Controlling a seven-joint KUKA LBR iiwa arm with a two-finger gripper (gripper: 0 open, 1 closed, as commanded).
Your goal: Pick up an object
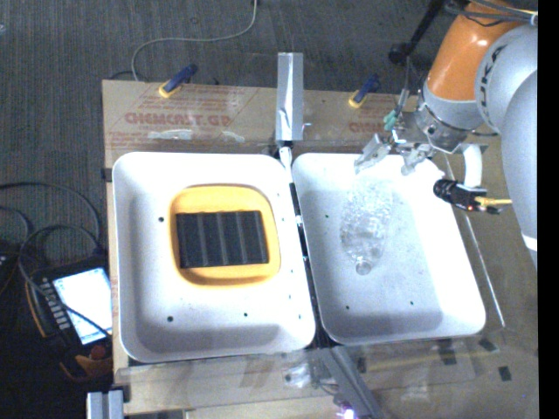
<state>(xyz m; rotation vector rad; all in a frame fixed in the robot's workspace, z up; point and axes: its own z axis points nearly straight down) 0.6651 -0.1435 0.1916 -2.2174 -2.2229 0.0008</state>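
Note:
A clear plastic bottle [365,228] lies in the right bin [437,312], its cap end pointing toward the near side. In the left bin [140,312] sits a yellow rounded block with a black ribbed panel [224,236] on top. My gripper [390,158] hangs over the far edge of the right bin, just beyond the bottle's far end. Its fingers are spread open with nothing between them.
The grey arm with its orange band [458,55] comes in from the upper right. A cardboard sheet [192,116] lies behind the bins with two blue-and-yellow clamps [177,79]. A metal divider post [289,94] stands between the bins at the far side.

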